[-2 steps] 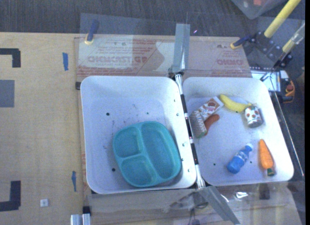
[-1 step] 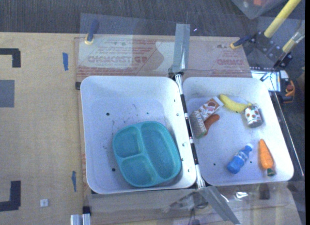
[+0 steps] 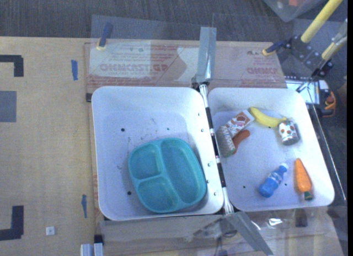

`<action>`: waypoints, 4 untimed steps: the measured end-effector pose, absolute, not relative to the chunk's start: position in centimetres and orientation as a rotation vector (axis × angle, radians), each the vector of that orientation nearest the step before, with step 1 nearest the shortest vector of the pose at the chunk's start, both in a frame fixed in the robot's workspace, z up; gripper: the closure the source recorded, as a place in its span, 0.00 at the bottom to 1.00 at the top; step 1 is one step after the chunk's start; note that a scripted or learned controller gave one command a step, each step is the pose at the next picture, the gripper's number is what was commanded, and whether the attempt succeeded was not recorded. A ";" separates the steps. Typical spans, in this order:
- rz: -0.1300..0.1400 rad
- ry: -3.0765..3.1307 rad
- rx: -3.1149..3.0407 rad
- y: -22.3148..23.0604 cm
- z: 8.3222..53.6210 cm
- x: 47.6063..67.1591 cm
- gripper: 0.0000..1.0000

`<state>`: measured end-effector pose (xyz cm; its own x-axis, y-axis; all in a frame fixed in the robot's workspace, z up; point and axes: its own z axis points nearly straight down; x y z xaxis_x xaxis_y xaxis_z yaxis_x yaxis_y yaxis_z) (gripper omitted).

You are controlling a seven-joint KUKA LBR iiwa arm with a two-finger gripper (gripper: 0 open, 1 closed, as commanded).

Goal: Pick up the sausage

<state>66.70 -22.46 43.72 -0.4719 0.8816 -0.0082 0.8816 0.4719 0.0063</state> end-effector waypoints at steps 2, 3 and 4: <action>0.003 2.427 1.979 -22.4 43.7 66.7 1.00; 0.004 2.247 2.183 -22.3 43.7 66.7 1.00; 0.004 2.046 2.373 -22.3 43.7 66.7 1.00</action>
<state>66.73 -22.34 43.67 0.1475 0.9891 -0.0033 0.9890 -0.1475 0.0079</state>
